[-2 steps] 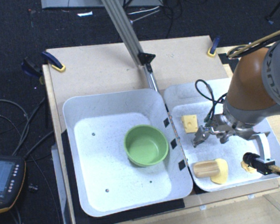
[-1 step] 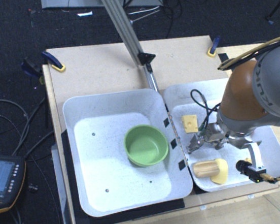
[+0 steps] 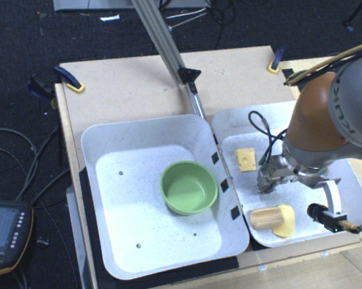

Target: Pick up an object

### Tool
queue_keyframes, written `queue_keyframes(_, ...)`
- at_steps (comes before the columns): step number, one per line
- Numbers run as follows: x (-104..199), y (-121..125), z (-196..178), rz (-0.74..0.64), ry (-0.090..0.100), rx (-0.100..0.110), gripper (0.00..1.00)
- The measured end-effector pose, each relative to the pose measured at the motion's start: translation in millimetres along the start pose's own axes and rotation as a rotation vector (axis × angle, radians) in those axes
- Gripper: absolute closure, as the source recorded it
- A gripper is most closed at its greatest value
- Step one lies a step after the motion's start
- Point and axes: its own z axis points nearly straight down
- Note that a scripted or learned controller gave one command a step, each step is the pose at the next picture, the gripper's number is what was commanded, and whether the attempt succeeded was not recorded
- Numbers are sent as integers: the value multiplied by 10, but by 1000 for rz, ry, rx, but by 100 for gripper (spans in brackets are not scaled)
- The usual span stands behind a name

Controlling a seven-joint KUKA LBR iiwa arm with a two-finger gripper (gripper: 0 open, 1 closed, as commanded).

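Note:
A green bowl (image 3: 188, 186) sits in the left bin (image 3: 113, 156), near its right wall. In the right bin (image 3: 232, 130) lies a yellow cheese-like block (image 3: 246, 159) toward the left side. A tan cylinder (image 3: 265, 218) lies by the near wall with a yellow piece (image 3: 286, 222) touching its right end. My gripper (image 3: 267, 184) hangs low over the right bin's floor, between the cheese block and the cylinder, touching neither as far as I can see. The grey arm with its orange band (image 3: 316, 113) reaches in from the right and hides the bin's right half.
A slanted metal pole (image 3: 161, 34) rises from the seam between the bins at the back. Black cables (image 3: 262, 130) loop off the wrist. A black fitting (image 3: 323, 216) on the arm hangs near the right bin's near edge. Clamps hold the bench's far corners.

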Motion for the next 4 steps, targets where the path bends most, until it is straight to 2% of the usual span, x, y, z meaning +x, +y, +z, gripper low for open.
queue_keyframes(3,-26,-82,-1512,-1,0,-1,100)
queue_keyframes(4,395,43,-1402,-4,1,3,100)
